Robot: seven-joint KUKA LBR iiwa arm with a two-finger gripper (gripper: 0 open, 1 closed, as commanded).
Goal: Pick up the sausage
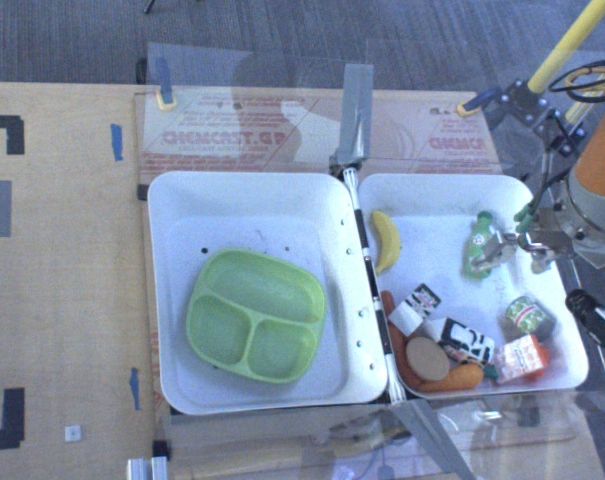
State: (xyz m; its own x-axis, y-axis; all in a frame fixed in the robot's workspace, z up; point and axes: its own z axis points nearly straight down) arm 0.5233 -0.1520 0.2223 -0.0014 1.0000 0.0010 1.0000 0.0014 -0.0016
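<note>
I'd grip the slick, firm, reddish-brown curved sausage (394,348) mid-length, beside the green compartment plate (255,314); end effector (502,248) opening: cannot tell.

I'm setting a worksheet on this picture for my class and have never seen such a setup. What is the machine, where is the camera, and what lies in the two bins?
One fixed camera looks down at a slant on a bench. The grey robot arm with an orange band reaches in from the right; its end effector sits over the right white bin, beside a green bottle-like item. That bin also holds a yellow banana, a long reddish-brown sausage along its left wall, a green can and small cartons. The left white bin holds a green divided plastic plate. I cannot tell whether anything is held.
</note>
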